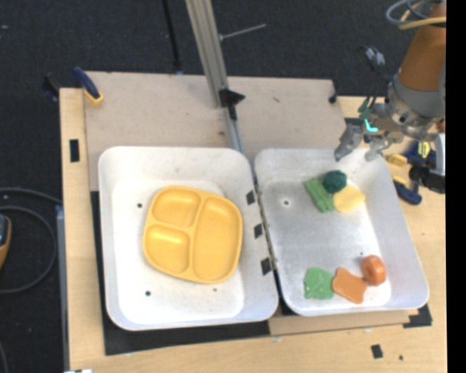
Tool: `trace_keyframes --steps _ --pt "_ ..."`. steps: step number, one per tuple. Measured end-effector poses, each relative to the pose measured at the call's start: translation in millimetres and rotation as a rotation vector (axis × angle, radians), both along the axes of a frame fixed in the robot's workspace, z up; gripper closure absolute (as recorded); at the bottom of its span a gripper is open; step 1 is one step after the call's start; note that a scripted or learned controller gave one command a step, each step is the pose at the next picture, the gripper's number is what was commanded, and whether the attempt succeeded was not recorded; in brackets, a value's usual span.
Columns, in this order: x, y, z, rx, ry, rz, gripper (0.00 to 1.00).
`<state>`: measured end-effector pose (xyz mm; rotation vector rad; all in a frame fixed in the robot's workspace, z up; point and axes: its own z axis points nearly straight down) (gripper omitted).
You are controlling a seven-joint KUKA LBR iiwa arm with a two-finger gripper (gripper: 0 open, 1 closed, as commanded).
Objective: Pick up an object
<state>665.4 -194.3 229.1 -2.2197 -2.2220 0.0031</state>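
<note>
The hand [363, 148] hovers over the right bin's [295, 290] far right corner, fingers spread apart and holding nothing. The closest pick is the cluster just left and nearer: a dark green ball [335, 180] touching a yellow piece [349, 200]. Best to descend squarely over one piece, straddling it, avoiding the bin wall.

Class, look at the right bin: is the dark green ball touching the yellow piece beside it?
Touching. The camera view shows the dark green ball pressed against the yellow piece, with no gap between them.
</note>
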Motion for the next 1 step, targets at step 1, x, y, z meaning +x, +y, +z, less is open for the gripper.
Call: trace_keyframes --steps 1 --pt "0.8 0.0 1.8 -0.001 -0.003 0.001 0.00"
